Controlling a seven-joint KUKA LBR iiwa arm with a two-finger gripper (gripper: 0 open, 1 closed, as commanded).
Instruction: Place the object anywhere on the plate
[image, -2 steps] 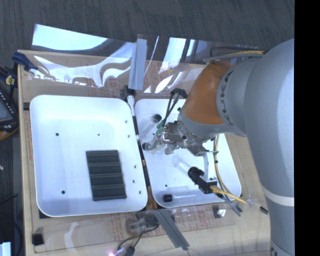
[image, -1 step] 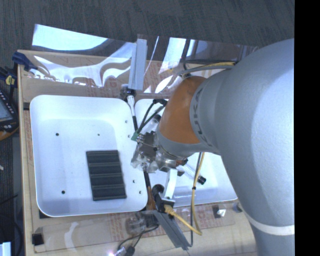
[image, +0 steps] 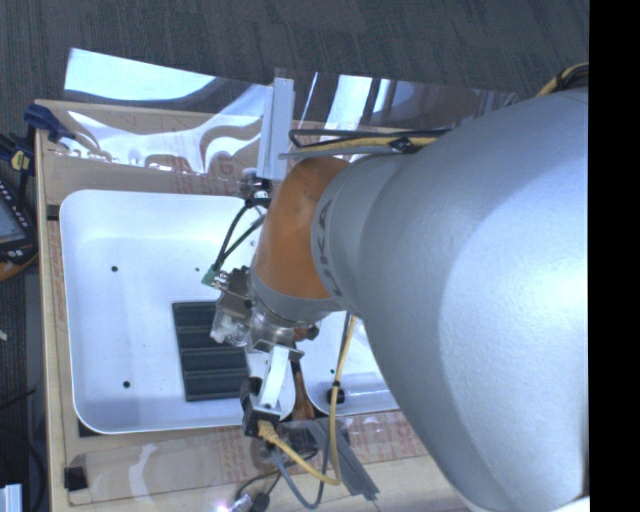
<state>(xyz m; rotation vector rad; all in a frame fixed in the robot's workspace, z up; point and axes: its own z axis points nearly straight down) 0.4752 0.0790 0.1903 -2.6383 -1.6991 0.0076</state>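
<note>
Where the orange band gives way to the metal wrist, the end effector hangs over the white bin on the view's left, low above that bin's floor. Its state: cannot be told, as its working end is hidden beneath its own body, and no item can be seen in its grasp.

Item 1, dark ribbed slab: rectangular, near-black, with grooves running along its length. It lies flat on the floor of the left-hand bin, in the part nearest the camera and towards the bin's right wall. The end effector overlaps its right edge; whether the two touch cannot be told.

Item 2, left-hand bin: shallow with rounded corners, and a few small dark dots on the floor.

Item 3, right-hand bin: a curved corner shows beside the wrist, the rest being covered by the grey arm.

Item 4, tabletop: a pale surface with faint reddish markings, carrying both bins. A glossy upright panel stands behind them.
</note>
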